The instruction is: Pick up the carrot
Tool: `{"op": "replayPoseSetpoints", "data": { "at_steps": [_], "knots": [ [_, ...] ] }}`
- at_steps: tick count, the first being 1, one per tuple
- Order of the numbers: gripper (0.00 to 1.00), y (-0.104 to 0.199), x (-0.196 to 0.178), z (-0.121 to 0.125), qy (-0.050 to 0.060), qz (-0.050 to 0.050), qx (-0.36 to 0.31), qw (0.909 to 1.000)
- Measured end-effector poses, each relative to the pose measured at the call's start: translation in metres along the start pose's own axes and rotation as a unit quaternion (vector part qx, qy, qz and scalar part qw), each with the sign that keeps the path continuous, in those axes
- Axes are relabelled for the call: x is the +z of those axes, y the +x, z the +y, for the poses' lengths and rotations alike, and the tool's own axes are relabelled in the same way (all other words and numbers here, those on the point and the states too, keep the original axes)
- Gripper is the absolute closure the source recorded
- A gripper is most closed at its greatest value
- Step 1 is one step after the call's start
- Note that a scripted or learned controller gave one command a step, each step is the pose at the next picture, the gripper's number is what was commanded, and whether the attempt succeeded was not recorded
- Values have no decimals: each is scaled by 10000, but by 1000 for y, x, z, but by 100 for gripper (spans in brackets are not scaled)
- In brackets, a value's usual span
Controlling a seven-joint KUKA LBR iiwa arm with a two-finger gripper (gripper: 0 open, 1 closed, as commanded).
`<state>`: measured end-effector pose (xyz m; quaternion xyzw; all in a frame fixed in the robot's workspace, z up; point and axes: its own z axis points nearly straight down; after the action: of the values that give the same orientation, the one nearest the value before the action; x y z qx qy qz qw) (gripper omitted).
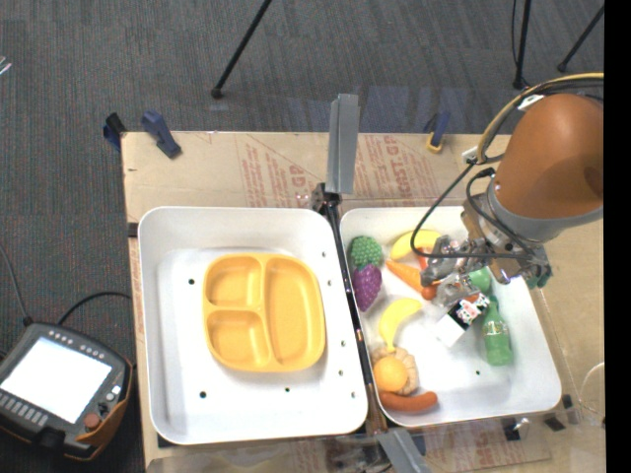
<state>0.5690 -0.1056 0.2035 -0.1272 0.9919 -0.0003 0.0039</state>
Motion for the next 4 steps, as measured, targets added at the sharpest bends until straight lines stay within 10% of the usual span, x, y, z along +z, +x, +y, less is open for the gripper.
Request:
{"op": "replayPoseSetpoints", "data": {
  "at_steps": [1, 2, 3, 4],
  "knots": [
    [100, -32, 118, 2, -11, 49, 1660, 9861],
    [100, -28, -39, 31, 8, -34, 789, 9969],
    [100, 26, 100, 7, 10, -37, 1793, 9838],
    [0, 30, 105, 9, -4, 23, 1789, 9839]
  ]
}}
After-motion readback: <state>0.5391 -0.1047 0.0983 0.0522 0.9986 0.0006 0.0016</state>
